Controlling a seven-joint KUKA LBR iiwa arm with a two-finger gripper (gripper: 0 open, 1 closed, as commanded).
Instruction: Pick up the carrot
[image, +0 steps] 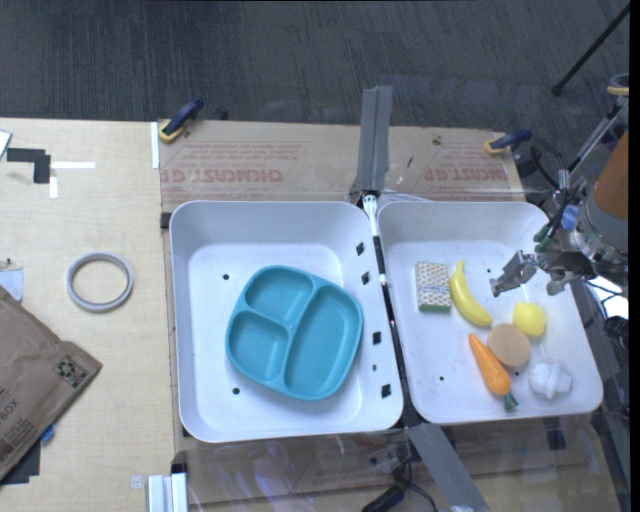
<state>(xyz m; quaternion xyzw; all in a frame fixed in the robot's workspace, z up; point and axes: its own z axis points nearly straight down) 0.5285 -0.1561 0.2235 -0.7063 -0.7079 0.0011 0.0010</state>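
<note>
The orange carrot (490, 368) with a green stub end lies in the right bin (440, 395), near its front, pointing toward the front right. My gripper (531, 279) hangs over the right side of that bin, above and behind the carrot and apart from it. Its fingers (508, 275) are spread open and hold nothing. A yellow lemon (531, 319) sits just below the gripper.
A tan round item (509, 346) touches the carrot's right side, and a white crumpled item (549, 380) lies by the bin's right corner. A banana (468, 296) and a sponge (432, 286) lie left of the gripper. The left bin (200, 300) holds a blue divided plate (294, 332).
</note>
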